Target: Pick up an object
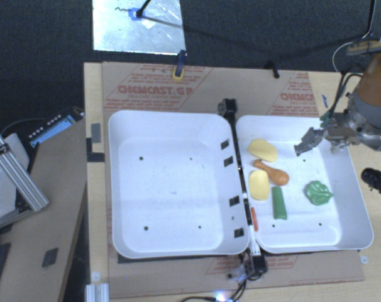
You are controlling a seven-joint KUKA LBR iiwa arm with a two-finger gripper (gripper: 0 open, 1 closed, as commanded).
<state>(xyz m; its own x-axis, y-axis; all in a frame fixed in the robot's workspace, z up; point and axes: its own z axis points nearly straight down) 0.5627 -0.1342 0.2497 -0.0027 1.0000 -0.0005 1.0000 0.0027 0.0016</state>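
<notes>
- Gripper (305, 145) hung over the upper middle of the right bin (351, 168), reaching in from the right side of the camera view, and I saw nothing between its fingers.
- Whether it was spread or closed I could not tell from my seat; the tip read as one dark grey lump against the white floor.
- Nearest to it lay the upper yellow piece (263, 150), off to the tool's left in the view and a touch lower, close but apart from it.
- Below that piece sat the orange piece (273, 172), its long axis slanted from upper left to lower right, then the lower yellow piece (259, 185) just beside the green stick (278, 202), which lay nearly upright in the view.
- The green leafy piece (319, 192) lay alone, well below the tool and slightly right of it.
- I judged the upper yellow piece the easiest target: a short sideways shift toward the divider and then a descent.
- The left bin (115, 168) held nothing I needed.
</notes>
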